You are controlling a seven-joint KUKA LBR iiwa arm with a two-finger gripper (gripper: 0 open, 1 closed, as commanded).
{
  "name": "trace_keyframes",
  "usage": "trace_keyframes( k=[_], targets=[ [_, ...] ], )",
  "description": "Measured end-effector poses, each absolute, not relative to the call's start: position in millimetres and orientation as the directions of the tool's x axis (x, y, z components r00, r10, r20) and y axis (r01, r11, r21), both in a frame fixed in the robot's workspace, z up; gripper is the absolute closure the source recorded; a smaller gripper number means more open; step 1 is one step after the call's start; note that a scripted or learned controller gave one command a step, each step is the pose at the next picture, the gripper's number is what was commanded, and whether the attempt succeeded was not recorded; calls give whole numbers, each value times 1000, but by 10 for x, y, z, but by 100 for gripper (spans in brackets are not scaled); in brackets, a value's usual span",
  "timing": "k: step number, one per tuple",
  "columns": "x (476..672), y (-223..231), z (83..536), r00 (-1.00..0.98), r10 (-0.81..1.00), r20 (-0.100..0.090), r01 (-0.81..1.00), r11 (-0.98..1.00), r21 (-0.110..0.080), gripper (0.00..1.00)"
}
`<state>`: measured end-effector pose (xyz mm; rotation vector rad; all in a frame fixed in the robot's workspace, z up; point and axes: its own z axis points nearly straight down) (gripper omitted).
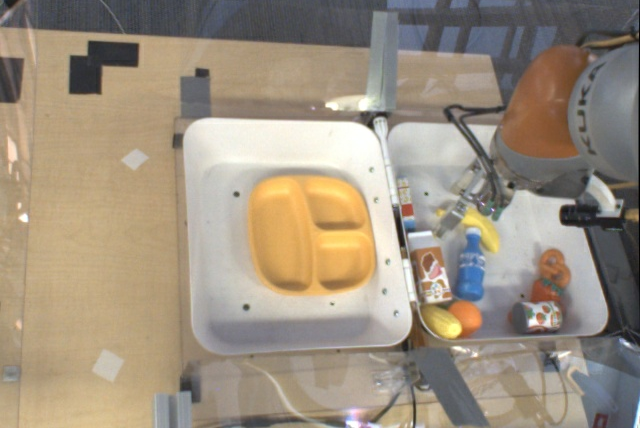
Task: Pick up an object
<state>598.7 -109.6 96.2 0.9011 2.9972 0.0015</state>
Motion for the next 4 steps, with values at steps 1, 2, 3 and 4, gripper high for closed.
trace_keyframes(
  k=[1, 2, 3, 4],
  targets=[
    [6307, -1947, 1569, -835, 550, -16, 550, 835, 4, 0],
    [6143, -1396, 884, -763, 647, -9, 646, 763, 8, 0],
    [6561, -1032, 879, -753, 658, -8, 658, 753, 2, 0],
    [6413, -1336, 955, -743, 669, -8, 669, 743, 4, 0]
  ],
)
